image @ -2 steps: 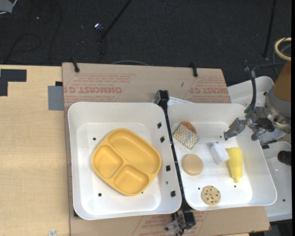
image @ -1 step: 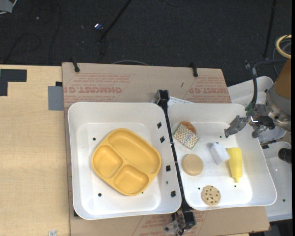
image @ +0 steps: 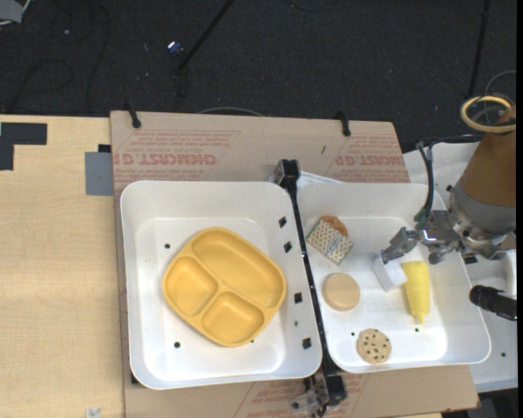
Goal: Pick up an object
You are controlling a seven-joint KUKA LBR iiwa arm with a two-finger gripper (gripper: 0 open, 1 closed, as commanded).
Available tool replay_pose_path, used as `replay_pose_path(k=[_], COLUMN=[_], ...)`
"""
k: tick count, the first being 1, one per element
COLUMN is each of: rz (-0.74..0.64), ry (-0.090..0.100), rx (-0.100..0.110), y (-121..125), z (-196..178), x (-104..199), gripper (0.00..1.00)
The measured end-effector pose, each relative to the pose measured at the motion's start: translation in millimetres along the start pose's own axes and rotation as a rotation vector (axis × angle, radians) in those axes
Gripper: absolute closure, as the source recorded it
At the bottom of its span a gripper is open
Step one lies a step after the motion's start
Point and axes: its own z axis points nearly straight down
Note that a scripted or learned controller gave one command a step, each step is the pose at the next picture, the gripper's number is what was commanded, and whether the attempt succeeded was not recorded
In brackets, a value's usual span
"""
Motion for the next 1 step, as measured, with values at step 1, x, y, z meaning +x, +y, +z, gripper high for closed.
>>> replay_pose_path(k=[1], rz=[0.0], ry=[-0.005], rx=[-0.01], y=[-2.0], z=[49.7], x=[-10.4], gripper=[0.0])
